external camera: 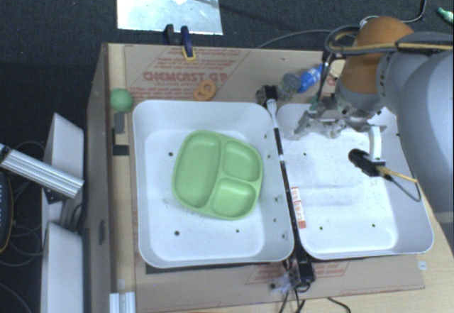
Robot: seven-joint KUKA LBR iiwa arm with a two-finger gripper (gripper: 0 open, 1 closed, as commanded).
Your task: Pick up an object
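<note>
A light green divided plate [217,174] lies flat in the middle of the left white bin [152,233]. My gripper [320,123] hangs over the far left corner of the right white bin [355,230], low above its floor. The grey arm with its orange band [369,56] comes in from the upper right. Nothing shows beneath the gripper.
Outside the bins, a blue and clear bottle-like thing [305,81] lies on the bench behind the right bin. A small orange object [204,90] and a green ball [120,99] sit behind the left bin. A divider rail [282,169] runs between the bins.
</note>
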